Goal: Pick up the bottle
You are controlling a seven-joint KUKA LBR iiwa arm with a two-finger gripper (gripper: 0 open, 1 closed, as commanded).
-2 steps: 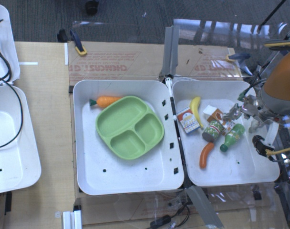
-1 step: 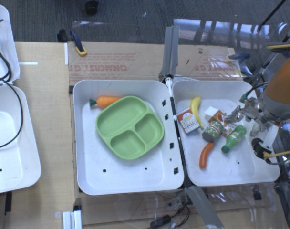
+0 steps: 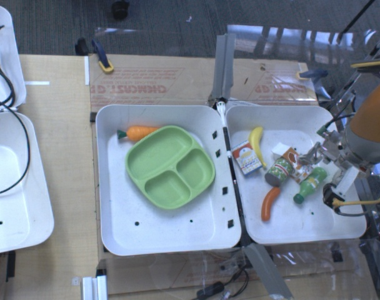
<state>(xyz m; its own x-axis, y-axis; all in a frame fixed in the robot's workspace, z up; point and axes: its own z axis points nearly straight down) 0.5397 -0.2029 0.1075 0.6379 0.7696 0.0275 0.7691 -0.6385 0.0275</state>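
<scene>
Over the right bin [image 3: 302, 233], the gripper [image 3: 322, 162] hangs near the green bottle [image 3: 309, 185]; its opening cannot be told.

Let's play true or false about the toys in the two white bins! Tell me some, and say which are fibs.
1. The carrot lies in the left bin. True.
2. The green plate sits in the right bin. False: it is in the left bin, beside the carrot.
3. The banana is in the right bin. True.
4. The green bottle stands on the plate. False: it lies in the right bin, near the gripper.
5. The sausage lies in the right bin. True.
</scene>
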